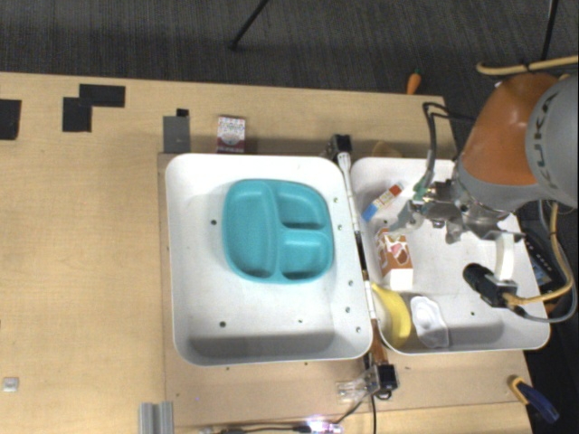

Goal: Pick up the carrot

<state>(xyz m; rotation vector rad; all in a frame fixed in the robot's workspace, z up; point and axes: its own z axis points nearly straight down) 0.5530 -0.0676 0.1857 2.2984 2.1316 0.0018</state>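
We find the gripper [434,211] low over the right bin [448,283], in the right half of the frame, with the grey wrist and its orange band [502,143] leaning in above it from the upper right. Whether the claw is spread or pressed together we cannot tell, since the wrist covers it from this angle. We cannot pick out the carrot with any certainty. No clear orange, tapered shape lies among the things in that bin. Those are a small white, blue and red pack [382,203] just left of the claw, a brown box [395,251] below and to its left, a banana [395,310] along the bin's lower left wall, and a white piece [430,322] beside the banana. Our judgement is that the carrot, if it is in this bin, lies under the wrist, so its long axis and its bearing from the claw stay unknown. The left bin [194,242] carries a teal divided tray [271,229], well apart from the claw.
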